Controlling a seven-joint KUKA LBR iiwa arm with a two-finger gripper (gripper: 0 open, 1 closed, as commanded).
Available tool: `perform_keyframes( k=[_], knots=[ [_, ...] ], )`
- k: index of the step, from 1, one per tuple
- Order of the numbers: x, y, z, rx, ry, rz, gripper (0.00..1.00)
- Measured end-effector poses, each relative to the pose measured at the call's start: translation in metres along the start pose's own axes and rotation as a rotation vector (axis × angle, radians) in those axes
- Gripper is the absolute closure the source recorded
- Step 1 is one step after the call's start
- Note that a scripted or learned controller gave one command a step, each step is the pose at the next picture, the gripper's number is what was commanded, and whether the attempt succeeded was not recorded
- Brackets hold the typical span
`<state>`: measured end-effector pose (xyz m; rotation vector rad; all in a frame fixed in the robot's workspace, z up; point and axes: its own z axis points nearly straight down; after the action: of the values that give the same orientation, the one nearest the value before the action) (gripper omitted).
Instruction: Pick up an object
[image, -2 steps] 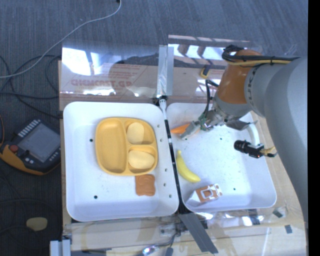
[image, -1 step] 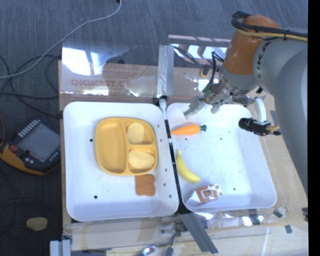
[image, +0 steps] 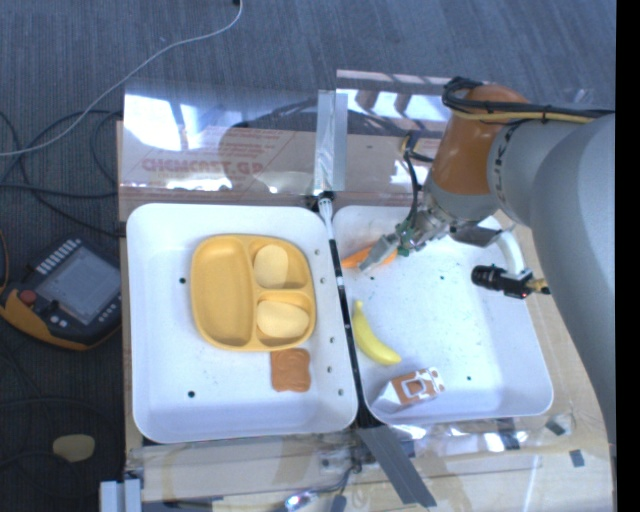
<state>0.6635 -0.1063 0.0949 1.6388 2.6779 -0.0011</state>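
The claw (image: 388, 250) was low in the far left corner of the right bin (image: 500, 350), its tip right up against a small orange piece (image: 353, 258) that lay by the wall dividing the two bins. The view was too slanted and too blurred there to tell whether the claw was released or clenched, or whether the orange piece sat inside it or only beside it. That piece looked like the target of the pick.

The corner itself seemed the main risk. With the dividing wall so close, the claw could meet the rim or push the piece against the wall, and the piece might then slide or tip out sideways. A narrow, tapered piece could also slip free on the lift if it were caught only at one end.

Nearer the camera along the same wall lay a banana (image: 373, 340), well apart from the claw, and past it a small orange-and-white item (image: 417, 386) near the front edge. The left bin (image: 160, 400) held a yellow divided plate (image: 222, 295) with two pale lumps in its compartments, and a brown biscuit (image: 291, 371) just in front of it.
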Motion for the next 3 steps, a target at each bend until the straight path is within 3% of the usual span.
perform_keyframes(
  k=[1, 2, 3],
  knots=[
    [0.000, -0.023, 0.007, -0.005, -0.005, -0.012, 0.00],
    [-0.010, -0.005, 0.005, 0.023, 0.007, -0.429, 0.00],
    [-0.023, -0.049, -0.112, -0.002, -0.002, -0.328, 0.00]
  ],
)
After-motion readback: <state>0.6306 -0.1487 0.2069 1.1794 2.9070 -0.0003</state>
